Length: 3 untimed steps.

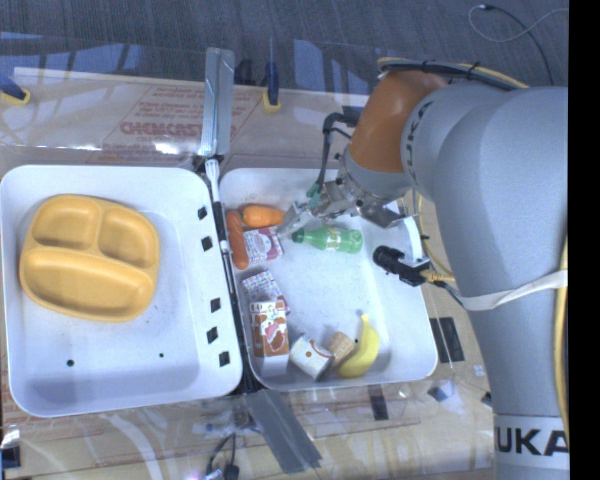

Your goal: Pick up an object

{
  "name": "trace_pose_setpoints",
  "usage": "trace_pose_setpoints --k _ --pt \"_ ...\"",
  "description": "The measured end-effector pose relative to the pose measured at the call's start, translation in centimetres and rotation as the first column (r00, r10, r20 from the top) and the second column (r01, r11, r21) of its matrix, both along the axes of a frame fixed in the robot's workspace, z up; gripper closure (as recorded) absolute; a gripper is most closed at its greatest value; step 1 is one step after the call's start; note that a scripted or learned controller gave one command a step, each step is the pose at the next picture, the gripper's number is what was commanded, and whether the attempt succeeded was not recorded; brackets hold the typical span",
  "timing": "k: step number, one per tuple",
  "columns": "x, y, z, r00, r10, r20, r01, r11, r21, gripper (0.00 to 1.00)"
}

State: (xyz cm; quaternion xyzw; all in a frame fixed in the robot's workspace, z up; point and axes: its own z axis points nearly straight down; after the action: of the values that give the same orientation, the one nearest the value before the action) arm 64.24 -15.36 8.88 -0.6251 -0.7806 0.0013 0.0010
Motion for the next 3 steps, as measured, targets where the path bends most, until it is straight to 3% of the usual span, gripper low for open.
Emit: trace_pose_setpoints --k 1,2,3 --pt "-1.58 0.19 -0.05 0.986 -0.170 -0.005 0.170 0.986 0.000 0.00" --pt "-1.57 0.17 0.64 0.986 -0.166 -0.008 0.167 0.986 0.000 1.00" --pt "-1.57 0.18 0.63 0.986 -0.166 -0.008 0.166 0.986 0.000 0.00"
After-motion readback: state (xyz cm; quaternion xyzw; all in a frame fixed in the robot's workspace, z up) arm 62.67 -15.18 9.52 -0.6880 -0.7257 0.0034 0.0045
